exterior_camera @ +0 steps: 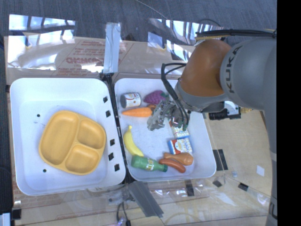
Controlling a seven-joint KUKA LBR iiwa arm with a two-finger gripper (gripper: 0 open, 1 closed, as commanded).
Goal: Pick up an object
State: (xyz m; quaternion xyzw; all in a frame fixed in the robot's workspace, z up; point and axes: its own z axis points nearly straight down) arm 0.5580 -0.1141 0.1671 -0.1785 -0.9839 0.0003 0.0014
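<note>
The grey arm with the orange band [207, 74] is reaching in from the right side and is hanging over the right shallow white bin [203, 140]. Its metal claw [162, 116] is hovering low above the middle of this bin. The fingers are blurred against the white floor, so I cannot tell if the claw is wide or narrow, and I am seeing nothing between them.

The things to pick are all lying in the right bin. The orange plastic carrot [137, 112] is lying just to the left of the claw, nearly touching it, with its long axis going left to right, so its thick end is pointing toward the claw. Above it, the small white can with a red label [131, 99] is lying on its side, and the purple bunch of grapes [154, 97] is sitting just above the claw. The yellow banana [132, 142] is curving down along the left wall, its long axis going top to bottom. Below the claw, a small white and red carton [180, 145] is lying, and near the bottom wall the green bottle [148, 164] and the orange-brown sausage [178, 161] are resting close together.

In the left white bin [28, 102] a yellow divided plate [71, 141] is lying alone, well apart from the claw.

In my judgement the carrot is the nearest candidate: the claw is needing only a short move to the left, and closing across the narrow width, not along the length, looks best.
</note>
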